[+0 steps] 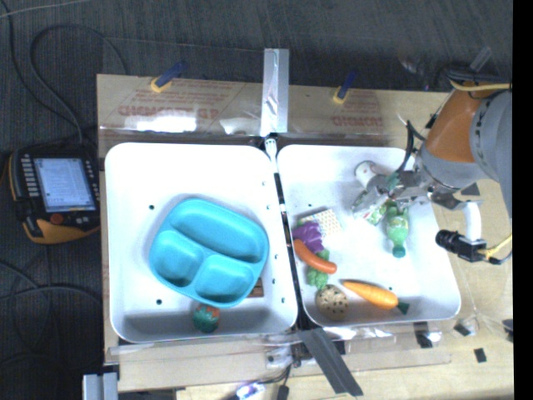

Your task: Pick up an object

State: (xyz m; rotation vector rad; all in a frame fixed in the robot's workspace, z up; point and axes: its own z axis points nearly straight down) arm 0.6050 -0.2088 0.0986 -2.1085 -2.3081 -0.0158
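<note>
Grey and orange, the arm [470, 136] is reaching in from the right over the right bin [433, 302], its gripper [376, 195] hanging low near the bin's upper middle; whether the claw is released or clenched, I cannot tell. A green bottle [396, 227] is lying just beside the gripper, toward the bin's right side. Nearer the divider, a purple toy [309, 233], an orange-red toy vegetable [316, 261], a carrot [371, 293] and a speckled ball [333, 300] are sitting clustered. A blue divided tray [208, 250] is resting in the left bin [133, 182], with a small green-and-red toy [206, 317] just below it.
</note>
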